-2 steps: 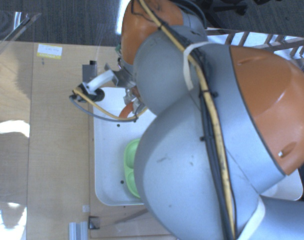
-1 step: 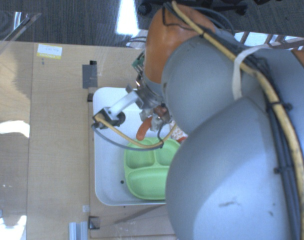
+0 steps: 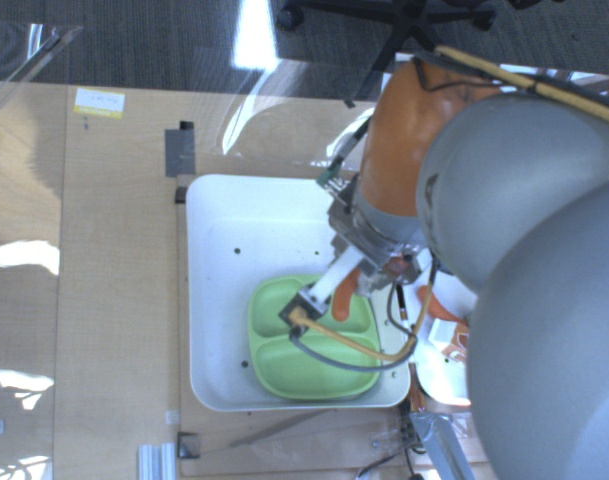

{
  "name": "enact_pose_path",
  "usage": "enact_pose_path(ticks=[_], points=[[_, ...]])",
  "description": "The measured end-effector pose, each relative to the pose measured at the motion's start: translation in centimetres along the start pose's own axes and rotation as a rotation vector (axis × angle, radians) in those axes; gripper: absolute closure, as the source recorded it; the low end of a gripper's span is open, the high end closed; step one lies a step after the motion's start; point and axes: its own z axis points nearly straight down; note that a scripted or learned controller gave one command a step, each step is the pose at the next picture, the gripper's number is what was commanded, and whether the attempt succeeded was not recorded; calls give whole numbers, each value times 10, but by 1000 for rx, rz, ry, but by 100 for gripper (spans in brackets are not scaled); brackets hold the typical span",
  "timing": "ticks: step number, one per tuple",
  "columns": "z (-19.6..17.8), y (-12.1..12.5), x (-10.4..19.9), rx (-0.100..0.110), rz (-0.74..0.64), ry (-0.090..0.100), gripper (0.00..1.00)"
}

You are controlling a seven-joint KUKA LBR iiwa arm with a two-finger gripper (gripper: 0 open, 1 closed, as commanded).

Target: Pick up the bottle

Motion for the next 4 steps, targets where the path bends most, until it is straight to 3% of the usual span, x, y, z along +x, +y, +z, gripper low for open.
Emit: enact_pose_path(ticks=[1,2,3,4], points=[[43,82,-32,1,310,0,100],[166,38,-5,-8,546,35,100],[63,68,86,-2,435,9,100],[20,130,116,-4,469,12,100]])
